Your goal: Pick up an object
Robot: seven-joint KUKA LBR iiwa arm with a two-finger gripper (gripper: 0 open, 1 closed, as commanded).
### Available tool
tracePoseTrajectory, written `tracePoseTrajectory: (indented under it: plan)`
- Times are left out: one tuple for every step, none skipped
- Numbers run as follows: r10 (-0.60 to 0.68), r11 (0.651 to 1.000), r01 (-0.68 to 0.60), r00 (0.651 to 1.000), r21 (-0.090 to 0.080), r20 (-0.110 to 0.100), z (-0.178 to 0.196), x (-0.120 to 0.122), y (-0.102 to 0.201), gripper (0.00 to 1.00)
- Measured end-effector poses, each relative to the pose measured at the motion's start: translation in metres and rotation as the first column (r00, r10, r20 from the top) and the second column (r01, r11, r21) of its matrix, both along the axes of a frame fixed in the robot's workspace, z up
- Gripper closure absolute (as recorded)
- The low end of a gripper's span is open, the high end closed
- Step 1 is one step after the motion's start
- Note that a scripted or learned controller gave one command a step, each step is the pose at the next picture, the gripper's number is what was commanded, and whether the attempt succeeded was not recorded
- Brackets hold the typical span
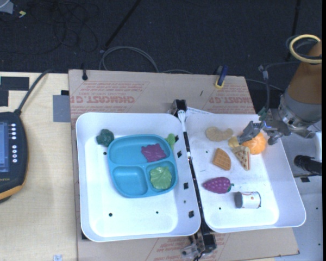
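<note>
My gripper (259, 135) hangs over the upper right part of the right bin (282, 211). Its fingers stand open, spread to either side of an orange fruit (255, 144) that lies just below them. Whether they touch the fruit I cannot tell. Left of the fruit are a small yellow piece (233, 142) and a tan wedge (242, 157). Further left lie a beige peanut-shaped item (219, 134) and an orange waffle-like wedge (221, 159). A purple bunch of grapes (217, 185) and a small white can (248, 199) lie nearer the front.
The left bin (92, 211) holds a blue divided tray (131, 174) with a purple item (154, 152) and a green leaf (161, 176). A dark green broccoli (104, 137) sits beside the tray. A pendant (2, 151) lies at far left.
</note>
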State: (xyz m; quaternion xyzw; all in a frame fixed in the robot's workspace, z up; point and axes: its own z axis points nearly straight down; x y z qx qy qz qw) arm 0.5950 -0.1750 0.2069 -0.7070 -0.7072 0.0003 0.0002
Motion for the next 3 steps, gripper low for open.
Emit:
tracePoseTrajectory:
  plan:
    - [0.006,1.0,-0.006,1.0,0.002,-0.004,-0.125,0.009,0.078,0.0]
    - [-0.002,1.0,0.002,1.0,0.002,-0.004,-0.11,0.009,0.074,1.0]
    - [0.002,1.0,-0.002,1.0,0.003,-0.001,-0.014,-0.069,0.116,1.0]
